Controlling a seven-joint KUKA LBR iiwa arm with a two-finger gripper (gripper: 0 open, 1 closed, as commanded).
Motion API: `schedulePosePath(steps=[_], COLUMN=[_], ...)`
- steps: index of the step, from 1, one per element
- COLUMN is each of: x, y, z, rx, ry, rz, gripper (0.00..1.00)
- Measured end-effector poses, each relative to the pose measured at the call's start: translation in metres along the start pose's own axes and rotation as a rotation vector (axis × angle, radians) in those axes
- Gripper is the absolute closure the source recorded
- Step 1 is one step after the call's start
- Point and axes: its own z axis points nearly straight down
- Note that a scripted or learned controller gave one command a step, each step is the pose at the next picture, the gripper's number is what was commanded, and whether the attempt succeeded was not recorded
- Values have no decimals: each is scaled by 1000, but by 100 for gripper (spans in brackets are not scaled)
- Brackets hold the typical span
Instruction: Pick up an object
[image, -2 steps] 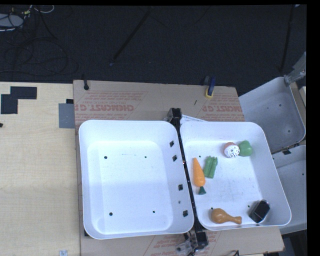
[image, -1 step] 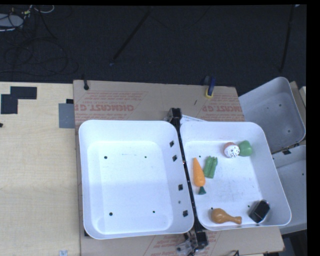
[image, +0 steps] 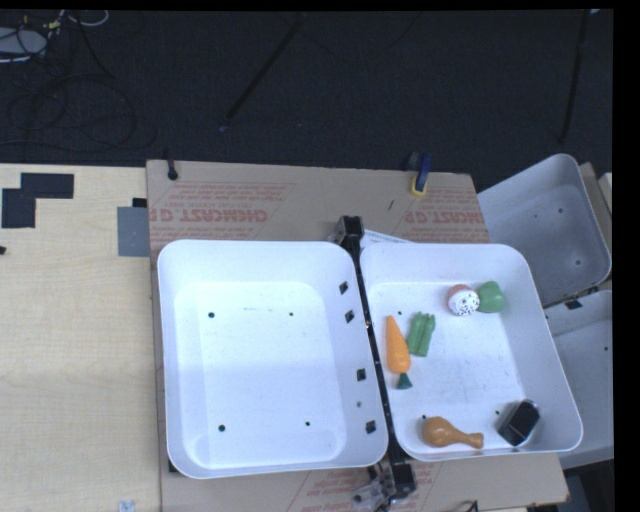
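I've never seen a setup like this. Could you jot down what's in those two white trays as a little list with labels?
left bin: bare white floor with a few small dark dots
right bin: holds all the loose things
toy carrot: near the divider, lying lengthwise
green piece: right beside the carrot
spotted white ball: toward the far side
green lump: touching or nearly touching the ball
tan drumstick shape: near edge
black object: near right corner
bench top: pale wood, with cardboard under the bins
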Motion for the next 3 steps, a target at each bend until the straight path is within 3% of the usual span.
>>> schedulePosePath(steps=[1,2,3], x=[4,4,50], y=[-47,-44,-45], z=[0,-10,151], rx=[-1,0,14], ry=[0,-1,5], rz=[3,-1,-4], gripper=[0,100,100])
